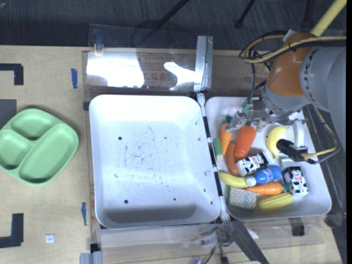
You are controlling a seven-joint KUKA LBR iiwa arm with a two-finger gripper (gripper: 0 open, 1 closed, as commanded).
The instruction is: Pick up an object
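Observation:
The right bin (322,199) holds a pile of toy food. A large orange carrot (245,143) lies tilted near its middle, with a slimmer green-tipped carrot (225,142) to its left. My gripper (247,117) hangs at the upper end of the large carrot, under the orange wrist band (286,73). Around the carrots lie a yellow banana (235,180), a yellow rounded fruit (274,137), a blue bottle (265,175), a cow-patterned piece (252,163) and another carrot (268,190).
The left bin (148,158) sits beside the right one, their walls meeting near the slim carrot. A green divided plate (36,146) rests on the bench at far left. A clear panel (143,70) stands behind the left bin. Cables loop by the arm at right.

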